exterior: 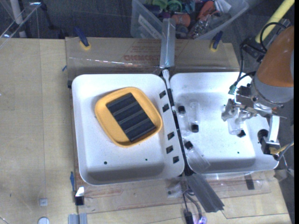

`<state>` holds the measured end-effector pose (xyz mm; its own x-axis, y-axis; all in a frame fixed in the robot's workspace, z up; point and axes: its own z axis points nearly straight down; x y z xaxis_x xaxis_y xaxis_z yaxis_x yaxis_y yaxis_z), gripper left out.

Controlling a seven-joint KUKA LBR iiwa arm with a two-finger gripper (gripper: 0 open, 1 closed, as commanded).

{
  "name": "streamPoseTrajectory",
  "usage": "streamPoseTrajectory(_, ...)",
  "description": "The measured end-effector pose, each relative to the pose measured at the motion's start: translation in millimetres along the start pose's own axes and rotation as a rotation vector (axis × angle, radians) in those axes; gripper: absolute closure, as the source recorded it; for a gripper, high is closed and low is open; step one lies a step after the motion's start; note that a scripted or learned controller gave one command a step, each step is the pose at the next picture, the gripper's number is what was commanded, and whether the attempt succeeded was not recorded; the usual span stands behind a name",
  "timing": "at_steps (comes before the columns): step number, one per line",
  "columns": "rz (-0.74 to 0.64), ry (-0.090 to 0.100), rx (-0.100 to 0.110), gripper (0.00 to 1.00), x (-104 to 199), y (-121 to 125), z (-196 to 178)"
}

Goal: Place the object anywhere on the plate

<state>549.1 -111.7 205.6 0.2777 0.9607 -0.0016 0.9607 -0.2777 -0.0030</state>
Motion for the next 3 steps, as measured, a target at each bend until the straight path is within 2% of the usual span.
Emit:
streamPoseTrajectory(1, 0.0, 0.0, 0.0, 0.0, 0.0, 0.1, -0.1)
streamPoseTrajectory(2, 0.013, 0.001, -0.003, 0.0, 3.2, 20.7, -28.1)
streamPoseTrajectory(3, 0.022, 0.001, 0.002, 0.0, 20.3, 13.2, -24.0)
